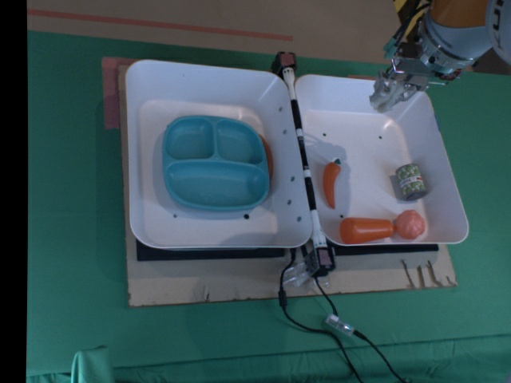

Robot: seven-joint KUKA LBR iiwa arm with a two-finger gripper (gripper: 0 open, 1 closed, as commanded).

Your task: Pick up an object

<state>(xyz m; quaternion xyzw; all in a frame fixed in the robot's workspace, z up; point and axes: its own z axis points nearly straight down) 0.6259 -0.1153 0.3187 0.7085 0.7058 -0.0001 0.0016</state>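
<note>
The right bin [363, 130] holds a small orange carrot [330, 183] near its left wall. A larger orange cone-shaped piece [366, 230] lies along the front wall with a pink ball [409, 224] touching its right end. A small green-labelled can [410, 181] rests on its side toward the right wall. My gripper [389, 94] hangs over the bin's far right corner, well away from all these items, with nothing visible between its fingers. I cannot make out the finger gap.
The left bin [152, 94] carries a teal divided plate [214, 163] with something orange-brown peeking from under its right edge. A black-and-white rod [302, 146] runs between the bins. Cables [319, 313] trail over the green cloth in front.
</note>
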